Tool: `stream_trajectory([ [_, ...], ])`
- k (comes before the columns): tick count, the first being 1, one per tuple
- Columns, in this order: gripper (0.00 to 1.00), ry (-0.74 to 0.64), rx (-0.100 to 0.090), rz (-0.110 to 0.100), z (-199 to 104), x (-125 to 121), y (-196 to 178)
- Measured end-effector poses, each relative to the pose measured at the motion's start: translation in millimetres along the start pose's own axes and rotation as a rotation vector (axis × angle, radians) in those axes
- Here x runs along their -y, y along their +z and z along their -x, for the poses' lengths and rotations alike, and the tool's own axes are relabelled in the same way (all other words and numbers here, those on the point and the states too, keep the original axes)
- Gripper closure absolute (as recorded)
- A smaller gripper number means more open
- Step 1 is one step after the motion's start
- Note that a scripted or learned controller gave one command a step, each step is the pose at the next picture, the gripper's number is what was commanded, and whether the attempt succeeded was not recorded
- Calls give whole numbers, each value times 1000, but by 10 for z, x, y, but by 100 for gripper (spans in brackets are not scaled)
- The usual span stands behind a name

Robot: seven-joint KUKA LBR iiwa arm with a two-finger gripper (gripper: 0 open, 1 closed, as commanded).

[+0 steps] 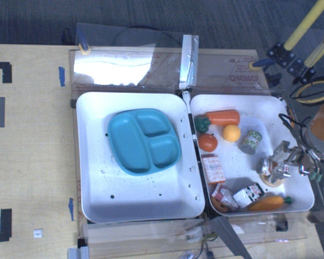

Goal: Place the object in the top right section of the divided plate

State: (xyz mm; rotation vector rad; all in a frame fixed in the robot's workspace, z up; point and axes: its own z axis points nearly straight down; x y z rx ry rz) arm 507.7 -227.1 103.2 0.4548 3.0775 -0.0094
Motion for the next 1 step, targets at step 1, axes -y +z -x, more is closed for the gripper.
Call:
stream_trajectory([
  [1,100,-113,22,-6,-160,-61,-14],
])
